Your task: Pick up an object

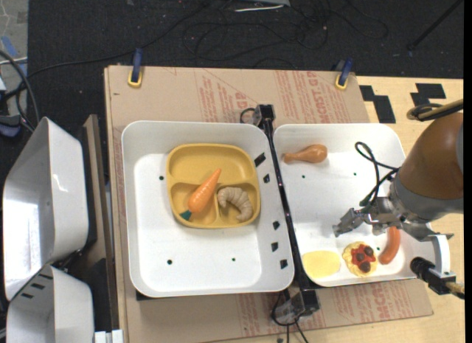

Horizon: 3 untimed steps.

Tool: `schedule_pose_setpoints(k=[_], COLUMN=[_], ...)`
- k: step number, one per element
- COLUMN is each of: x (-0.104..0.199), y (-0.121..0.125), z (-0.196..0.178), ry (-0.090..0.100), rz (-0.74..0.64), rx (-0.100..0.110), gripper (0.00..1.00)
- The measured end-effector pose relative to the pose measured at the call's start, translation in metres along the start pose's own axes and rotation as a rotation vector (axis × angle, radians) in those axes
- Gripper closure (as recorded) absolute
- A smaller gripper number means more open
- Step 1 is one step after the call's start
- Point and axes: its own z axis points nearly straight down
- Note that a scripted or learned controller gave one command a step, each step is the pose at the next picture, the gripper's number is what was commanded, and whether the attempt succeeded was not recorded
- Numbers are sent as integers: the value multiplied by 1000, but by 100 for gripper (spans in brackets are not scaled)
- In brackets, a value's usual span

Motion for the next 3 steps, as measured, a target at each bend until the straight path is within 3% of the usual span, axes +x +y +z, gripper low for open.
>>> schedule_pose_setpoints(k=[1, 2, 3], x=[1, 1, -1], y=[-1, 0, -6], z=[29, 18, -27], ry=[0, -1, -2], rz=[-1, 1, 0], rx=[-1, -5, -7], gripper=[0, 100, 100])
